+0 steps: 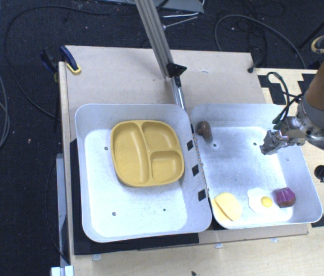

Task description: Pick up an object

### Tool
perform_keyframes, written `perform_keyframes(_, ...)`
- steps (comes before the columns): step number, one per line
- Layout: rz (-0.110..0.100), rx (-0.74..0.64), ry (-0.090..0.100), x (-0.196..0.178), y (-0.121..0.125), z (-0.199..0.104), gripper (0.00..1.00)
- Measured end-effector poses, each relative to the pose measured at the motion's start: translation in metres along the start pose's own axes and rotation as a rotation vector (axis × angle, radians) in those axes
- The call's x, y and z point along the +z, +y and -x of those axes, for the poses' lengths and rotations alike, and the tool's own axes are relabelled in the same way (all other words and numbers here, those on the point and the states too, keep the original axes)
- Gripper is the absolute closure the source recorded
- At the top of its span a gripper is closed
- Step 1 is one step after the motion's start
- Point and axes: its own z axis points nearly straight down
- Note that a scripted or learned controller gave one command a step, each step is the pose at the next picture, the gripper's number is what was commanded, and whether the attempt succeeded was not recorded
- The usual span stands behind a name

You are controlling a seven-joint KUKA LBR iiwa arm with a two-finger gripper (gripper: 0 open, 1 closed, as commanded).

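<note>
I am reaching in from the right over the right bin [300,154], and my end effector [268,145] is hanging above the bin's bare white floor near its right wall; I cannot tell from this slanted view how it is set, since its tip is reading as one dark, blurred shape. Nothing is sitting between it and the floor that I can make out. The things I could pick are lying well apart from it: a small brown object [204,130] is resting in the bin's far left corner, just beside the wall shared with the other bin, while three pieces are sitting in a row along the near edge, a yellow wedge [228,206] at the left, a fried egg toy [262,200] in the middle, and a purple object [285,197] just beside the egg on the right. The left bin [92,171] is holding a yellow divided plate [147,152], lying flat toward its far side. Both bins are sitting on the pale wooden counter [121,73].
</note>
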Motion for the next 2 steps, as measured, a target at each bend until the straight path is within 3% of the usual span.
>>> perform_keyframes(2, -0.001, -0.006, 0.003, -0.004, 0.028, -0.104, 1.0)
